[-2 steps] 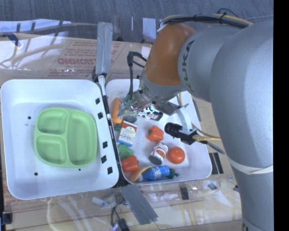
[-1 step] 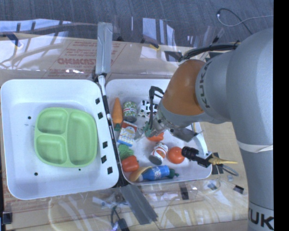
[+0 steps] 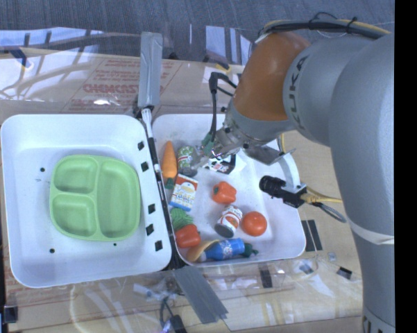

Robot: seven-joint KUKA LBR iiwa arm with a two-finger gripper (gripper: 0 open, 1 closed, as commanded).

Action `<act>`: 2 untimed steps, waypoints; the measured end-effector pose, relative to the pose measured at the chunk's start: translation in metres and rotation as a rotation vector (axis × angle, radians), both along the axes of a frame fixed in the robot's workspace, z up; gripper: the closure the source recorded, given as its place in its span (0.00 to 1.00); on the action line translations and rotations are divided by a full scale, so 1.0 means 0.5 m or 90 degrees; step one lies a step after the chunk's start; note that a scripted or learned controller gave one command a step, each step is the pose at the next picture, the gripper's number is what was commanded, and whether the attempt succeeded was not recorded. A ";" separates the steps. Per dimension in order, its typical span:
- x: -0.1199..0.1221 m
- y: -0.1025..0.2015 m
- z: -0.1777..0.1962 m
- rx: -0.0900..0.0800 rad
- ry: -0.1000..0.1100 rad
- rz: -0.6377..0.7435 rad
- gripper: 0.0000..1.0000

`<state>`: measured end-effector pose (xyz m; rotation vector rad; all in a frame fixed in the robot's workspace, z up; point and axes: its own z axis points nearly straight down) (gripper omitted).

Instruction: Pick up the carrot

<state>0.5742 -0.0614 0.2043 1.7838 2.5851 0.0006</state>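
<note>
Two white bins sit side by side on the bench; the carrot [image 3: 168,162] lies at the right bin's [image 3: 291,220] left edge, against the divider. Whether the hand [image 3: 209,150] — hovering just beside it — is wide or narrow, I cannot tell. Best approach: straddle the carrot crosswise, avoiding the wall.

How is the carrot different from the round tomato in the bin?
The carrot is long and thin, tapering to a point; the tomato is round like a ball. The carrot is orange; the tomato is a redder orange. The carrot lies along the left wall of the right bin, beside the divider; the tomato sits toward the bin's right side, next to a small can. Both lie in the same bin.
</note>
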 end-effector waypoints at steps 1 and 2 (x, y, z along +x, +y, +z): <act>-0.083 -0.026 0.104 0.000 0.000 -0.025 0.00; -0.145 0.078 -0.024 0.000 0.004 0.089 0.00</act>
